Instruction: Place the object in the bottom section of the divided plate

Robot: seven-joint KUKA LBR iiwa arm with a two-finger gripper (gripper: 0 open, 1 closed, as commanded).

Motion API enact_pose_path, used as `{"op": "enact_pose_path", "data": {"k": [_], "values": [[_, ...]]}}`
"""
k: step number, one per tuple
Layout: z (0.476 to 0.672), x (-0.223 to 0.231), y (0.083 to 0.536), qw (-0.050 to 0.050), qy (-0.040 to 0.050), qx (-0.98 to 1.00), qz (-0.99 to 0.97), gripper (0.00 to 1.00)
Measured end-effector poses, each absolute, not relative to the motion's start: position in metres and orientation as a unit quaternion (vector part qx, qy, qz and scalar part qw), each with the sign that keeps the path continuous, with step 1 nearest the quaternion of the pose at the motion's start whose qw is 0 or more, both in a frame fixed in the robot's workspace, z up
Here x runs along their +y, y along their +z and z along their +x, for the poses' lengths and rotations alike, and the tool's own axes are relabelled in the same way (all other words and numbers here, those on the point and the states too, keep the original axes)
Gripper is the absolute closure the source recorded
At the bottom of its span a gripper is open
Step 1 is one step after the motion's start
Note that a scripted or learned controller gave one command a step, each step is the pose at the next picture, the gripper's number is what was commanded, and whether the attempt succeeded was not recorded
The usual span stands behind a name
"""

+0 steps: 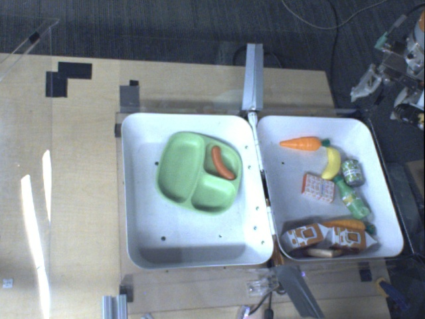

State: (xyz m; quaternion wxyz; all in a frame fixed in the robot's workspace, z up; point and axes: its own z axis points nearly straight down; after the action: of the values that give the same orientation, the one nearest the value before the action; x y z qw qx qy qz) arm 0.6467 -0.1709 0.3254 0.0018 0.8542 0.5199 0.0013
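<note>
The red-orange sausage-shaped toy [223, 163] lies in the far-right section of the green divided plastic plate [179, 171] in the left white bin [143, 244], so the pick step is pending; the tool [398, 62], state indeterminable, must descend from far right.

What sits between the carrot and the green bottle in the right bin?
In the camera view, a banana and a small can lie between the carrot and the green bottle.

A pale wooden bench [66, 198] (glare-streaked at left) stands on dark carpet [166, 12].
</note>
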Motion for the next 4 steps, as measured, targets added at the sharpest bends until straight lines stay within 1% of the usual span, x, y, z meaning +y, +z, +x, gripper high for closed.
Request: {"op": "enact_pose_path", "data": {"k": [1, 2, 3, 4], "values": [[0.67, -0.196, 0.22, 0.001, 0.0008, 0.607, 0.795, 0.0], [0.671, -0.149, 0.194, 0.002, 0.0016, 0.741, 0.671, 0.0], [0.67, -0.189, 0.126, 0.001, 0.0007, 0.729, 0.685, 0.0], [0.671, -0.203, 0.162, 0.001, 0.0015, 0.534, 0.845, 0.0]]}}
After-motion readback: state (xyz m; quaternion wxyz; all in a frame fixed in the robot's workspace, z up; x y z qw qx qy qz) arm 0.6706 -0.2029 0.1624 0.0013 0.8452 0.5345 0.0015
